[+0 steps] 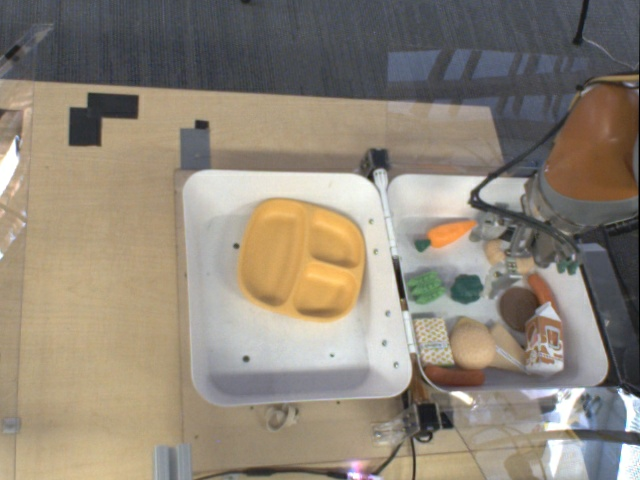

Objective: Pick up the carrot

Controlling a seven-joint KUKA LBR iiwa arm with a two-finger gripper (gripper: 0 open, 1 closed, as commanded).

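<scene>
Camera view, bench: light wooden top [100,298] bearing two shallow white bins side by side; black markers near the far left corner.

Left bin [230,368]: white, holding a yellow divided plate [300,258] with three compartments, set slightly toward the far side and turned at an angle.

Right bin [590,353]: white, crowded with toy foods.

Carrot [450,234]: orange with a green top, lying flat on the floor of the right bin near its far left part, green end pointing toward the left bin; untouched, just left of the gripper.

Gripper [515,253]: lowered over the far middle of the right bin, just beside the tip of the carrot; finger state cannot be told from this angle, and nothing seen clamped between them.

Arm [595,153]: grey with an orange band, entering from the right, above the far right part of the right bin.

Green pieces: a light green leafy vegetable [425,287] and a darker broccoli [466,288], near each other in the middle of the right bin, nearer than the carrot.

Near row: a checkered box [432,338], a tan round potato [472,345] touching it, a red sausage [455,375] along the near wall.

Right side: a brown round item [517,308] and an orange-and-white carton [545,340], tilted, close together.
</scene>
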